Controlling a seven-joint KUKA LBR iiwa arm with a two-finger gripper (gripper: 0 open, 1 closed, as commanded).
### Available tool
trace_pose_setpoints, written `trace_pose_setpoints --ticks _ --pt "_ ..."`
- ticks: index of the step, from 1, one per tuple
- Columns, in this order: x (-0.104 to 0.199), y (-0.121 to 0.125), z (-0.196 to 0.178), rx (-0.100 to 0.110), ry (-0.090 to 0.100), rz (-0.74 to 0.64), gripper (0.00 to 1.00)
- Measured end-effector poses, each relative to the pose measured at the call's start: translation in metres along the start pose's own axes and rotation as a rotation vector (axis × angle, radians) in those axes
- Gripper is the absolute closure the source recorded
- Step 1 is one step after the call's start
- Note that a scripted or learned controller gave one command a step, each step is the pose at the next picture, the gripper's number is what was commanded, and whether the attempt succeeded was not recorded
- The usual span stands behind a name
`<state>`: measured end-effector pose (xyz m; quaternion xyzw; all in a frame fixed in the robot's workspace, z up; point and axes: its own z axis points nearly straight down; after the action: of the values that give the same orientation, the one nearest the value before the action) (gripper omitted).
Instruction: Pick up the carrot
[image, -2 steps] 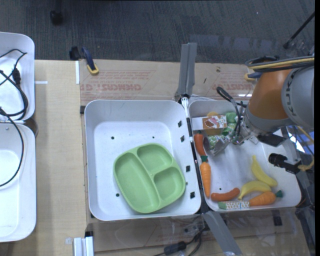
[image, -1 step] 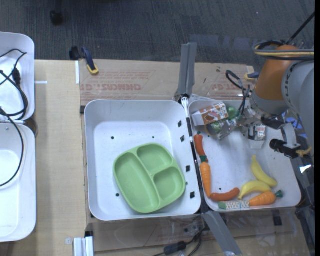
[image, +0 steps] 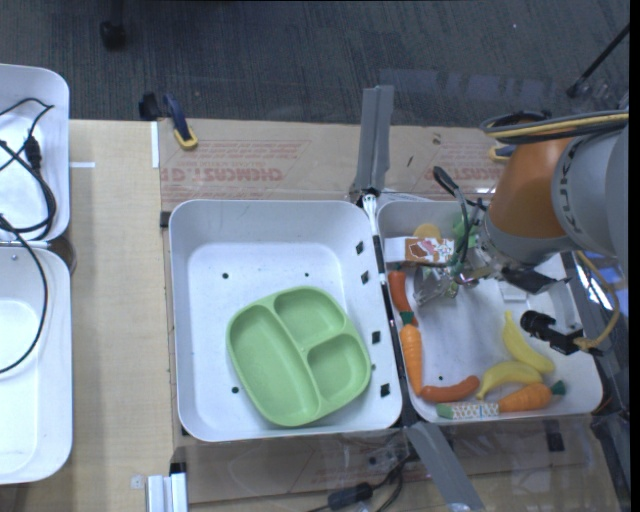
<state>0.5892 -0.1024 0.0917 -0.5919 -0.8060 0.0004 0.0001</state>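
A: Where is the long orange plastic carrot (image: 411, 354)?

B: It lies in the right shallow white bin (image: 462, 336), pressed along that bin's left wall, near the front. A second orange carrot with a green end (image: 527, 398) lies by the front wall, toward the right corner.

A: What else is close by?

B: A curved red-orange sausage (image: 450, 389) touches the tip of the first carrot. Two yellow bananas (image: 514, 358) sit near the second one. A small red and white box (image: 430, 248) is at the back. The middle of the bin floor is bare, so there is room there.

A: And the arm?

B: The grey arm with the orange band (image: 560, 200) comes in from the right. Its gripper (image: 452, 280) hangs over the back part of the right bin, near the box and apart from both carrots. I cannot tell if the jaws are apart or together.

A: And the left side?

B: The left white bin (image: 200, 310) holds a green plastic tray with three sections (image: 298, 355). Both bins sit on the wooden tabletop (image: 110, 300).
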Motion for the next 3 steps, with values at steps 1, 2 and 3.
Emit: trace_pose_setpoints --ticks 1,2,3 --pt "0.031 -0.094 -0.002 -0.005 -0.006 -0.234 0.00" --pt "0.030 -0.106 -0.001 -0.004 -0.002 -0.426 0.00" --pt "0.036 -0.098 -0.005 -0.018 -0.016 -0.808 0.00"
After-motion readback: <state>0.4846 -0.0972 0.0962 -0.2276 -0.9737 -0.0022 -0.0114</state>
